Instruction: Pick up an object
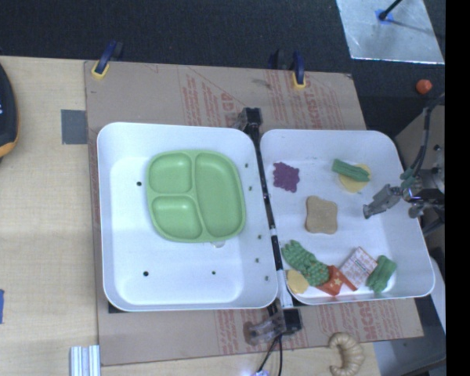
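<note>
Nothing is picked up yet: my pincer (378,202) hangs at the right bin's (392,143) right edge, whether clenched or released I cannot tell, while the tan biscuit-shaped piece (321,215) and purple piece (286,176) lie untouched in that bin.

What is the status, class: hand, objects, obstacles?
Hand low at right bin's edge, holding nothing. Tan piece nearest, untouched. Path clear.

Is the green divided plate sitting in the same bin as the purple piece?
No, the green divided plate lies in the left bin, while the purple piece lies in the right bin.
</note>
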Controlling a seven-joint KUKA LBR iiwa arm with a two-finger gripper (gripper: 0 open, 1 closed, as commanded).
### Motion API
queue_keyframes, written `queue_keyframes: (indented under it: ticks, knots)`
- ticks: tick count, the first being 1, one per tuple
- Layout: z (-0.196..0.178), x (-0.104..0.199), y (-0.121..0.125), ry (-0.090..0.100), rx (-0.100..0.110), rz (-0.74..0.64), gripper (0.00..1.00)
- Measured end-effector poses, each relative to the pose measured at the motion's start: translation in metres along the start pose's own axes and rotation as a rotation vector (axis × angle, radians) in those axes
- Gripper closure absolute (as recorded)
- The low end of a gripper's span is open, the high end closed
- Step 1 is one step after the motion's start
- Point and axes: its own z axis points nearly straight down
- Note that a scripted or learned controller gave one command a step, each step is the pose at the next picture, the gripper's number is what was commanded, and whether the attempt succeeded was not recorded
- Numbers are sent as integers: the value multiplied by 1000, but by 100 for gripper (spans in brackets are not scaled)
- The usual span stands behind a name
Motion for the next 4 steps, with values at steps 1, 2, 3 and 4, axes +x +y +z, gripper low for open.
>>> queue_keyframes:
  ticks: [1, 2, 3, 4]
  knots:
    - [131, 7, 92, -3, -4, -6, 0]
    - [122, -22, 141, -3, -7, -2, 0]
    - [139, -21, 157, -1, -2, -2, 0]
    - [126, -22, 159, -4, -6, -7, 100]
